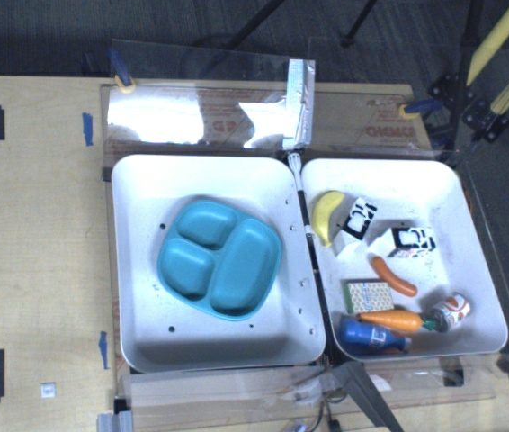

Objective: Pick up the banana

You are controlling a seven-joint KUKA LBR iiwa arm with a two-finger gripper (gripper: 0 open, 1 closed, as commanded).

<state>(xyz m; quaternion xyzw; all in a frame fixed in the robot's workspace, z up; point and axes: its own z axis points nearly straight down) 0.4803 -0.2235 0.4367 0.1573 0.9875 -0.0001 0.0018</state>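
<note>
From the overhead camera we've got two white bins side by side. The left bin (138, 322) has a blue divided plate (219, 257) sitting in it. The banana (327, 215) is in the right bin (470, 241), up near the top-left corner, right by the divider wall and just beside a black-and-white cube (358, 219). Also in there we see a second patterned cube (413, 239), a hot dog (392, 276), a carrot (394, 320) and a blue bottle (371, 336). As for the gripper, we can't tell its state.
</note>
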